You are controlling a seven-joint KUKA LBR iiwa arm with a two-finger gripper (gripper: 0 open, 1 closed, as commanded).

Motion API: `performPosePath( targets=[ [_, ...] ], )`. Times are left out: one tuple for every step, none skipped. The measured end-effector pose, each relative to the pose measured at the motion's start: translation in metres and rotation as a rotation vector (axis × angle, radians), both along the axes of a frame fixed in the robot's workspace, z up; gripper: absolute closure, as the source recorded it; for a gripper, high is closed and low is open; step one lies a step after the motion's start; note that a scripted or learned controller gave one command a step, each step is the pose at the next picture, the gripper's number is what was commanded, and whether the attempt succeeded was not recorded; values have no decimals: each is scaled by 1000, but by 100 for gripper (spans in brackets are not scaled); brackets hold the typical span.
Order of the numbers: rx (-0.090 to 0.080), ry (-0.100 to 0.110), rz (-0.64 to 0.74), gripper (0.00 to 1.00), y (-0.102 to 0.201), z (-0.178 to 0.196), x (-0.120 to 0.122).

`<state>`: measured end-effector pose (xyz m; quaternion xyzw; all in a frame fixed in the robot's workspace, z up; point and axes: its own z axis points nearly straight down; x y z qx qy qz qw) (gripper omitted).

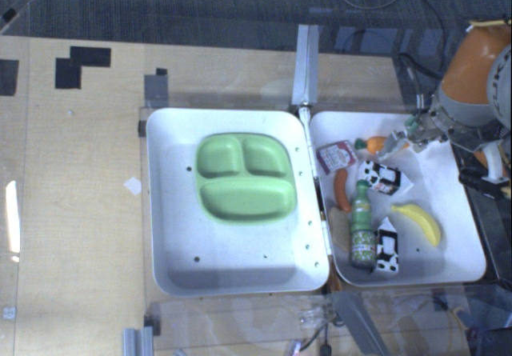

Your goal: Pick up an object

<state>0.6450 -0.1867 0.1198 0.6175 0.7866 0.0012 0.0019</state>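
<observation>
The right bin [474, 254] holds several items. A green bottle [362, 226] lies lengthwise near its left wall. Right of the bottle is a yellow banana [422, 222]. One black-and-white carton [384, 178] sits mid-bin and another [387, 249] near the front. An orange-red sausage [342, 189], a maroon packet [336, 156] and a small orange piece [374, 143] lie toward the back left. My gripper [402, 141] hangs low over the bin's back right part, just right of the orange piece and above the mid-bin carton. I see nothing held in it.
The left bin [172, 254] carries a green divided plate [244, 177]. A metal divider post [305, 66] stands behind the seam between the bins. The arm's orange band [472, 66] rises at the right edge, with cables behind it.
</observation>
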Motion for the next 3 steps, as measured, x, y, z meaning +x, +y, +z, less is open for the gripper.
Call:
performPosePath(
  targets=[
    [0, -2, 3, 100, 1, 9, 1],
    [0, -1, 3, 0, 1, 9, 1],
    [0, 0, 24, 0, 4, -33, 10]
  ],
)
